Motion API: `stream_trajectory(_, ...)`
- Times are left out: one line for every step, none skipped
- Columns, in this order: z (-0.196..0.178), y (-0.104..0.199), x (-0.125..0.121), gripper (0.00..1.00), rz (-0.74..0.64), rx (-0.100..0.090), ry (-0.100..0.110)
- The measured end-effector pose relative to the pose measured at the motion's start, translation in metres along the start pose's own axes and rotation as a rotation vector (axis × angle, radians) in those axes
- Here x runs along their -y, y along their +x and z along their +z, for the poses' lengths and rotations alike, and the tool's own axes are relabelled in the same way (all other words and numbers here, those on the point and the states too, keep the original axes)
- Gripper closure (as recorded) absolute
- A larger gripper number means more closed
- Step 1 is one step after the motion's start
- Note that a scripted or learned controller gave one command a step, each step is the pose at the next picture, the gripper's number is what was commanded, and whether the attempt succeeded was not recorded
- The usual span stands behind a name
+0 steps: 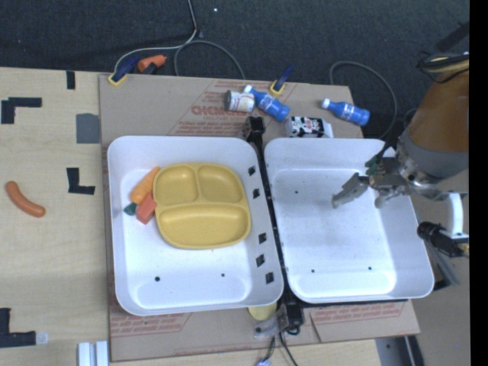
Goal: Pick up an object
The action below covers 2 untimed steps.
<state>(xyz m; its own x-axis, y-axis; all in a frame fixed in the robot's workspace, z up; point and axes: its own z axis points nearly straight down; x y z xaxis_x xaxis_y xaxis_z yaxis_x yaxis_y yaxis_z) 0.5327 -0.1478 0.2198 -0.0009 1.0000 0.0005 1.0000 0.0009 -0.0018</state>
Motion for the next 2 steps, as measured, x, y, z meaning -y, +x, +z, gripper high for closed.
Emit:
stream_trajectory(0.124, -0.080, 0.011, 0.00, 0.008, 0.001, 0.010)
stream_trajectory(0.133, -0.021, -0.064, 0.00, -0.007, 0.004, -0.009)
